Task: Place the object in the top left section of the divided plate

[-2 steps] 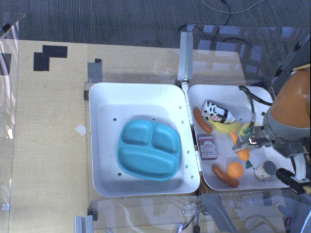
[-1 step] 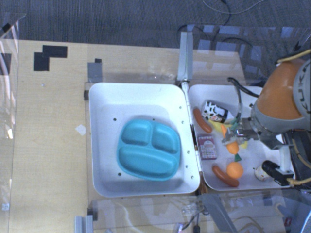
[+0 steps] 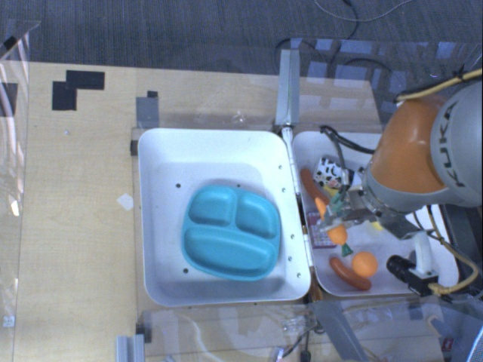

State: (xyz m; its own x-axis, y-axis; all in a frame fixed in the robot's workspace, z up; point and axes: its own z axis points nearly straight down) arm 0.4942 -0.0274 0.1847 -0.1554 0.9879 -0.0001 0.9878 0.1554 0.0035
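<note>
While the pincer (image 3: 337, 211) hangs low in the right bin (image 3: 392, 145), its tips are lost among the toys under the wrist, and I cannot tell how it is set or whether it has anything. Just below it lies a small orange piece (image 3: 338, 234). Further below and toward the arm's side sit an orange ball (image 3: 364, 264) and a reddish sausage (image 3: 349, 274), touching. Up from the pincer is a black-and-white spotted toy (image 3: 329, 173), and beside it, toward the bin's dividing wall, a long reddish piece (image 3: 309, 187).

The step in hand looks like the pick. Which toy is meant I cannot say, but it is likely the one right under the tips. To do it well, the tips should close squarely on one toy only, since they lie crowded, then lift straight up before crossing the wall.

Well apart to the far side, in the left bin (image 3: 162, 157), the blue divided plate (image 3: 230, 231) waits; its top left section (image 3: 210, 205) is bare.

On the arm's grey casing (image 3: 460, 145), letters read "KUK", cut by the frame edge.
</note>
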